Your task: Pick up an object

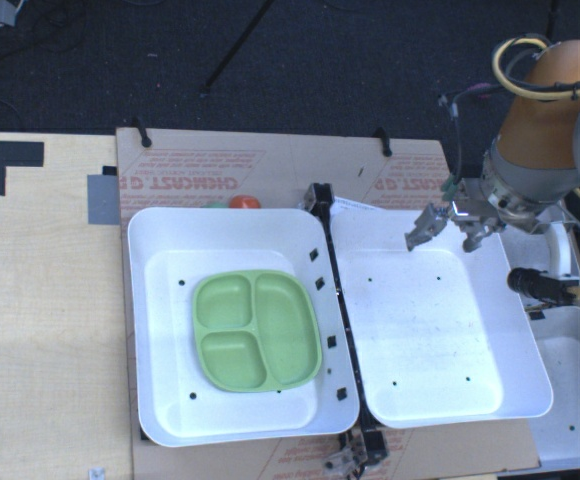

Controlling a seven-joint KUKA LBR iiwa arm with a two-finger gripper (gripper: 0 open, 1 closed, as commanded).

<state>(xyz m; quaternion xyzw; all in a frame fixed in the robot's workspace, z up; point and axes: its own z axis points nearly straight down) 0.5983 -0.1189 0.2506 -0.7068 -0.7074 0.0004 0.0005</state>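
A light green divided plate (257, 330) with three compartments lies flat in the left bin (160, 268). My gripper (448, 229) hangs over the far right corner of the right bin (515, 368), well away from the plate. Its two fingers stand apart, open, with nothing between them. The grey arm with its orange band (555, 73) reaches in from the upper right.
A small red and green object (236, 204) sits just behind the far wall of the left bin, on the cardboard sheet. A black divider clamp (335, 298) runs between the two bins. A black fitting (540, 286) juts in at the right bin's right wall.
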